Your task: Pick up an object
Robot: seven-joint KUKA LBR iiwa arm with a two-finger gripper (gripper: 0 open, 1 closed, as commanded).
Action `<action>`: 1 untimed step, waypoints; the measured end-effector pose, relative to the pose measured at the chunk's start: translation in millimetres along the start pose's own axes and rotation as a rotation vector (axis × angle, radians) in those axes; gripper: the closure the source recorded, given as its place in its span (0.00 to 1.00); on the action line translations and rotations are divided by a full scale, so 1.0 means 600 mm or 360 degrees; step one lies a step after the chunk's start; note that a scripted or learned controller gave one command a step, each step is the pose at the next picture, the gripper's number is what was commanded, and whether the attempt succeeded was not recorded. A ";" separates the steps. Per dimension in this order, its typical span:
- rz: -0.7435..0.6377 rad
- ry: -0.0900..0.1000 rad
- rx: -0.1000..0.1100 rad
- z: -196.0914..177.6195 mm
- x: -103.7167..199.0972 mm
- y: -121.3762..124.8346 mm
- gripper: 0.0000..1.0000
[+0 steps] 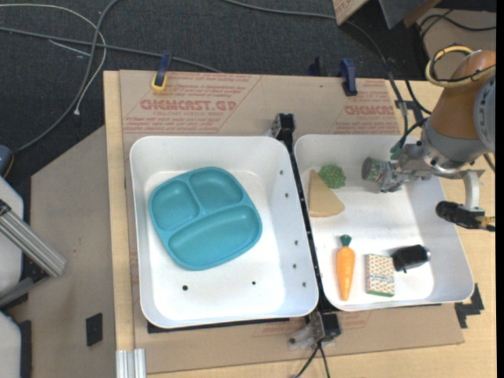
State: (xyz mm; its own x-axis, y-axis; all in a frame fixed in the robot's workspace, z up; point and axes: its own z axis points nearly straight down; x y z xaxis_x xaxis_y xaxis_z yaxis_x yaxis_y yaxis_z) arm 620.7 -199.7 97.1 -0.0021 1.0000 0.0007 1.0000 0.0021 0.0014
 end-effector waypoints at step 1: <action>0.0001 -0.0004 -0.0008 -0.103 0.011 -0.003 1.00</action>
